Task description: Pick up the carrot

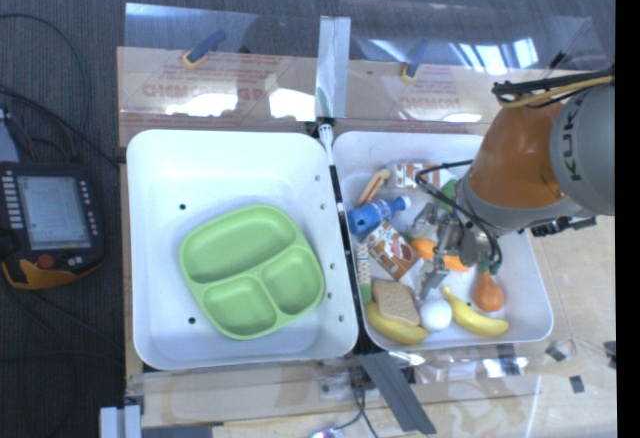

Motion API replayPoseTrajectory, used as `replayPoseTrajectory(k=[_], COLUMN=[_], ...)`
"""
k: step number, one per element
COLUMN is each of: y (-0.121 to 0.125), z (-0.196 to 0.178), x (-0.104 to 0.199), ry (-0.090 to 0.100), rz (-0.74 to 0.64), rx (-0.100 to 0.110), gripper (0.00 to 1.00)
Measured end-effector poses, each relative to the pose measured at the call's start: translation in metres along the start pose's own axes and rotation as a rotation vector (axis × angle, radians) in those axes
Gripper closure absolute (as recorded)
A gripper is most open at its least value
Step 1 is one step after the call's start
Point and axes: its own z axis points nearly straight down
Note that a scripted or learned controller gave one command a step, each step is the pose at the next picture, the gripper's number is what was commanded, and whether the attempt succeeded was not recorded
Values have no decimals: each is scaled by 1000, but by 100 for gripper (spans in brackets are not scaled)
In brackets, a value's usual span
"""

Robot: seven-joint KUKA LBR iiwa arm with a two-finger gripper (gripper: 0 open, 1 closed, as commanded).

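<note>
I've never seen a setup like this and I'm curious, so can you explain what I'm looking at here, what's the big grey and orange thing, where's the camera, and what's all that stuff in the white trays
The grey and orange thing is a robot arm reaching in from the right. At its tip is a two-finger gripper, its tool for picking things up. The one camera sits above the bench, looking down at a slant.

There are two shallow white bins. The left bin holds a green divided plate. The right bin holds toy food: two bananas, a slice of bread, a white egg, a blue bottle, small packets, and a carrot near the right side.

The gripper is down among the food in the right bin. I cannot tell whether it grips anything; orange bits sit right by it, too cluttered to identify. The carrot lies beside it in the bin.
</note>
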Motion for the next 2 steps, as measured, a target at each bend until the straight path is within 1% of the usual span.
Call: replayPoseTrajectory(k=[1, 2], y=[0, 25], z=[-12, -138], x=[-3, 37], ry=[-11, -1], rz=[-2, -274], rx=[3, -2], gripper=[100, 100])
